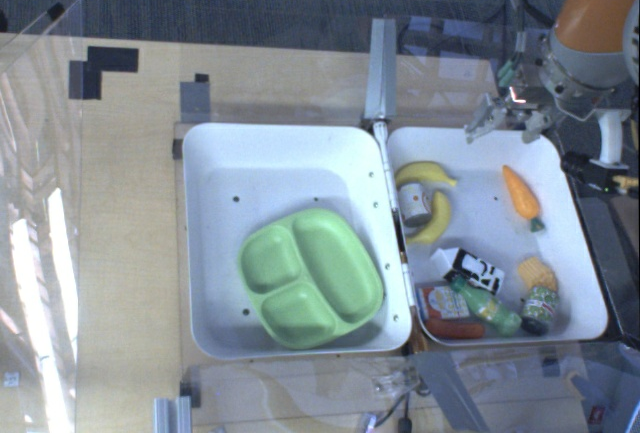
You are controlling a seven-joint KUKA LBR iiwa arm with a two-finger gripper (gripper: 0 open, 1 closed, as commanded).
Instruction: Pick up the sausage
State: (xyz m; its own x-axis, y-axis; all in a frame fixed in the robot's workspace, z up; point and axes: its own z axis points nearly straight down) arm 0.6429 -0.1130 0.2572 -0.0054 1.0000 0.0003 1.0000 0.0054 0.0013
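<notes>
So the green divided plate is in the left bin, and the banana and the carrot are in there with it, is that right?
Not quite. The green divided plate is in the left bin, but the banana and the carrot lie in the right bin, not with the plate. The camera view shows them on the far side of the divider between the bins.

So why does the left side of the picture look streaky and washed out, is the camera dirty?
Probably not dirt: in the camera view a clear plastic sheet stands at the left and catches pale streaks of light. The white bins look bright but keep soft shadows, the green plate reads clearly, and the end effector at the top right looks slightly soft.
</notes>
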